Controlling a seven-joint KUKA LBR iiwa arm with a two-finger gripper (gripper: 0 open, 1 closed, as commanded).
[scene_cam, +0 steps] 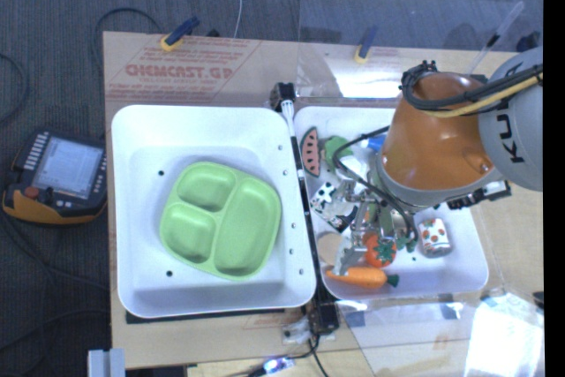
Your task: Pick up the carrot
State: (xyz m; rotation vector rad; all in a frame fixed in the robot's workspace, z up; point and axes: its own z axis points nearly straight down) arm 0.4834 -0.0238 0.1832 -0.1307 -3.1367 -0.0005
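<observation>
Two white bins side by side: left bin [132,190] with green divided plate [221,219] only, right bin [468,274] crowded with toys. Arm [441,141] reaching down over right bin because carrot's there. Gripper [364,236] low, just above carrot [357,277], near front wall. Finger state: cannot tell, clutter and cables in the way. Watermelon slice [309,150] and die [433,236] nearby, not targets. Carrot on bin floor, likely not grasped yet.

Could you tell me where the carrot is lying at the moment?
The carrot lies in the right bin, close to its near wall, just below the gripper and left of the white die.
</observation>
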